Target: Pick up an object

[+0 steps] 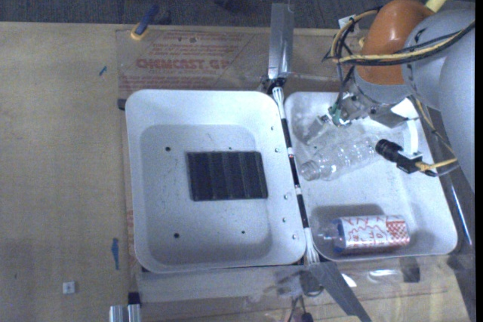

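Note:
A clear, crumpled plastic bottle (336, 156) lies slantwise in the right bin (434, 219), its cap end toward the bin's left wall. A red and white patterned can (370, 232) lies on its side near that bin's front edge. My gripper (341, 113) is low over the back of the right bin, just above the bottle's upper end. The orange wrist band and grey arm hide most of the gripper from above.
The left bin (151, 162) holds a dark ribbed rectangular pad (226, 176) at its middle. A metal divider (290, 162) runs between the bins. A black cable connector (392, 151) and yellow wires hang off the arm over the right bin.

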Tool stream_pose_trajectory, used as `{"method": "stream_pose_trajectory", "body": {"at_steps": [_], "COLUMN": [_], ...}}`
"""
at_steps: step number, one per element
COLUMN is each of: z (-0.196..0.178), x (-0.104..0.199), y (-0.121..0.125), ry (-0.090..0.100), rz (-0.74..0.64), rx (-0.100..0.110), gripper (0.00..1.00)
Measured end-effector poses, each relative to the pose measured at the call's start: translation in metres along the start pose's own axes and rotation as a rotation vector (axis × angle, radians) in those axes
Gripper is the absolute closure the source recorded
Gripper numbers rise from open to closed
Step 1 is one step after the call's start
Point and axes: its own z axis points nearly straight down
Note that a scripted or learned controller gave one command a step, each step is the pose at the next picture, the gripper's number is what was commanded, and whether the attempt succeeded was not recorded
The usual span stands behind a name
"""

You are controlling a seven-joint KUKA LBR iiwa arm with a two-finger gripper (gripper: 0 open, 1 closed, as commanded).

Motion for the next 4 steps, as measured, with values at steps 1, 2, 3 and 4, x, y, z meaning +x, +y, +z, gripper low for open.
{"method": "stream_pose_trajectory", "body": {"at_steps": [1, 2, 3, 4], "z": [-0.032, -0.042, -0.016, -0.027], "x": [0.030, 0.054, 0.041, 0.042], "y": [-0.070, -0.152, -0.127, -0.125], "ry": [0.007, -0.016, 0.006, 0.008], "rz": [-0.046, -0.083, -0.269, -0.268], "rx": [0.005, -0.029, -0.005, -0.010], "gripper": [0.00, 0.00, 0.00, 1.00]}}
